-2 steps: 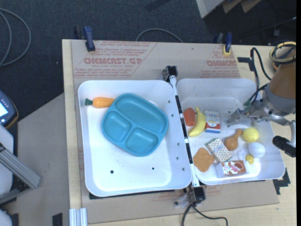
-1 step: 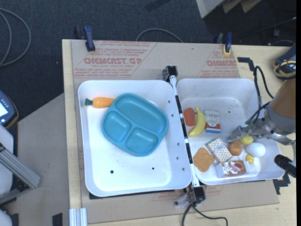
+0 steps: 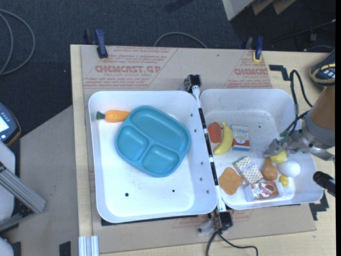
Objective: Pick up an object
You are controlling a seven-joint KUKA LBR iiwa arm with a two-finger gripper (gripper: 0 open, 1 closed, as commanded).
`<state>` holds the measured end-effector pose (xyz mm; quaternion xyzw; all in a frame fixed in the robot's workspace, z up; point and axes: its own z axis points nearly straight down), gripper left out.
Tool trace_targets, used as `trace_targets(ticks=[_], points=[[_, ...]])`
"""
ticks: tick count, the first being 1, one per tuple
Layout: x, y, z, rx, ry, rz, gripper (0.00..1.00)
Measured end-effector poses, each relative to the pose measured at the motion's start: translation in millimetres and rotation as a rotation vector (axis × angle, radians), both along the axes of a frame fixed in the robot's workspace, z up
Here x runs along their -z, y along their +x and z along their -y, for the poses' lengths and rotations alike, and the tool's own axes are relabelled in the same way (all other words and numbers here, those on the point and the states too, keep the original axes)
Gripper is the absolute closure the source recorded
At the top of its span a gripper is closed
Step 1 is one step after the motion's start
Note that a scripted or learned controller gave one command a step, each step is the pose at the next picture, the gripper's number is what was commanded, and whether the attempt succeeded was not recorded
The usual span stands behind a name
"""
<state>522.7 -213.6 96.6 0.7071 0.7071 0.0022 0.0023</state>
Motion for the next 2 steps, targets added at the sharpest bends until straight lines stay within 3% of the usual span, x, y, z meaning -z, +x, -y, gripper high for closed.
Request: trace_targets(ticks=[1, 2], points=[[6, 126, -55, -0.011, -0.006, 0.013, 1.00], [-103, 122, -160, -0.012, 0.003, 0.008, 1.00]])
